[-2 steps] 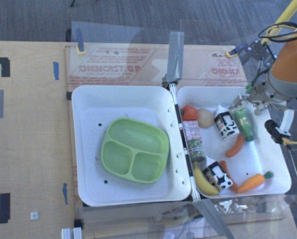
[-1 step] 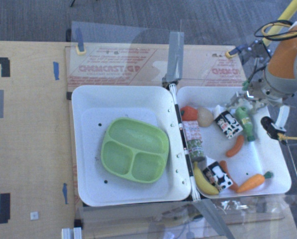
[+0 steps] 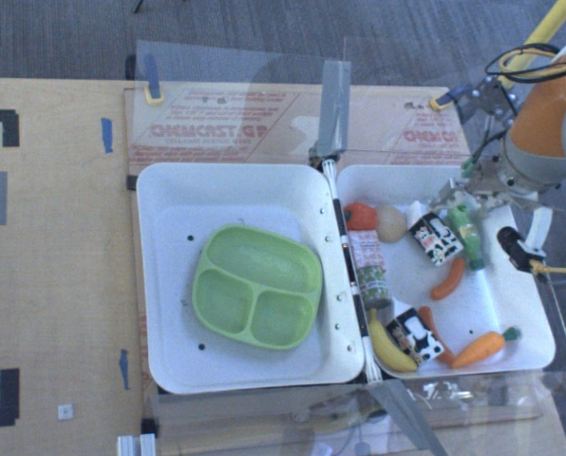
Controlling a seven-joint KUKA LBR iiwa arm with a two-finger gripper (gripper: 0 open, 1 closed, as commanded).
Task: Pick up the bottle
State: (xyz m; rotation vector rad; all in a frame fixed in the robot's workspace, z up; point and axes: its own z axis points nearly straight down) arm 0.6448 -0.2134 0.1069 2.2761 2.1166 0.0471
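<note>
Where bins sit (image 3: 160, 283), tan bench (image 3: 55, 255).

Arm (image 3: 549, 126) cut off by the right edge, with only the orange band and some cabling in frame. Gripper (image 3: 465, 196) blurred and lost among cables; stance of the jaws impossible to tell. Top of the green bottle (image 3: 467, 234) partly covered by the gripper; touching or apart, cannot tell. Print on the long packet (image 3: 367, 269) by the bin divider too small to read. Banana (image 3: 389, 345) partly hidden under the black-and-white carton (image 3: 418, 335).
</note>
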